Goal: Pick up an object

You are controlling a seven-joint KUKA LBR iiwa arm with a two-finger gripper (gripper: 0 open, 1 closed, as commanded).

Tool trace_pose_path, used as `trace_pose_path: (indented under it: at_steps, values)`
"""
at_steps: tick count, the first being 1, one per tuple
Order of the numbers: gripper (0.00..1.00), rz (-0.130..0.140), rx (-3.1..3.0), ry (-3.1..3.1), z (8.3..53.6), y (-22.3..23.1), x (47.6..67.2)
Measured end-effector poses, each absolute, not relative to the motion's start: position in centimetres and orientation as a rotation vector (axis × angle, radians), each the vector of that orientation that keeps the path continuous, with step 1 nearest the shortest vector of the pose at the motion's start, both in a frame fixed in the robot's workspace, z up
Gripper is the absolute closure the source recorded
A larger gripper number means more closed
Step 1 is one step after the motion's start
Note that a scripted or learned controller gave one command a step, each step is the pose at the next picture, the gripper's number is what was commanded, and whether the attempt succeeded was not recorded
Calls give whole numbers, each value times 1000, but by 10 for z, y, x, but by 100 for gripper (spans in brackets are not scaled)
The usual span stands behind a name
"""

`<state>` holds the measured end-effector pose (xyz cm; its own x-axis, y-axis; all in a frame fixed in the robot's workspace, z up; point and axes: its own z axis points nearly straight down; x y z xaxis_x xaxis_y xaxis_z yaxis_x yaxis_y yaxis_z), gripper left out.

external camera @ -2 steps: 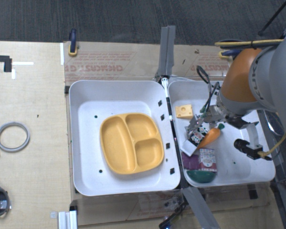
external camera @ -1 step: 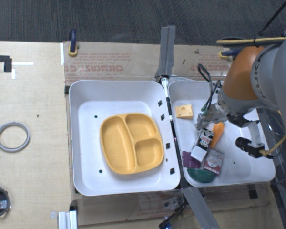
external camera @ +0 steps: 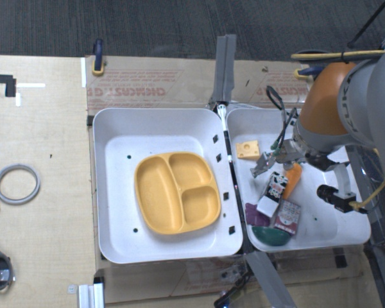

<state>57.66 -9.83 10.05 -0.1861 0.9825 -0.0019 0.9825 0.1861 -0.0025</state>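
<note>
Objects for picking: a small heap in the right bin (external camera: pixel 346 236), toward its near-left part.
Orange item (external camera: pixel 294 177): a slim carrot-like piece, lying at a slant just under the gripper.
Black-and-white box (external camera: pixel 274 191): small carton, beside the orange item on its left, touching it.
Maroon packet (external camera: pixel 287 215): flat, printed, lying just nearer the camera than the carton.
Green item (external camera: pixel 270 236): rounded, dark green, at the bin's near edge, partly under the packet.
Purple piece (external camera: pixel 253 214): tucked left of the carton, against the bin's left wall.
Cheese wedge (external camera: pixel 248 149): yellow with holes, alone in the far-left part of the same bin, apart from the heap.
Gripper (external camera: pixel 269 161): low over the right bin, between the cheese wedge and the orange item.
Fingers: spread apart, nothing between them.
Arm (external camera: pixel 346 101): grey with an orange band, entering from the right.
Left bin (external camera: pixel 109 172): holds a yellow divided plate (external camera: pixel 178 192) with three compartments.
Counter (external camera: pixel 38 120): light wood; a grey tape ring (external camera: pixel 16 183) lies well to the left.
</note>
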Motion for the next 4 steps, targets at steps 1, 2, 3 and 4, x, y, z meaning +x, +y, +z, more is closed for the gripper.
trace_pose_path:
  at_steps: [1,2,3,4]
  values:
    - [0,2,-2068,-2365,92,-139,511]
    - [100,-1,-2070,-2365,102,-139,512]
    - [100,2,-1975,-2445,247,-68,531]
    - [100,4,-1978,-2440,262,-82,502]
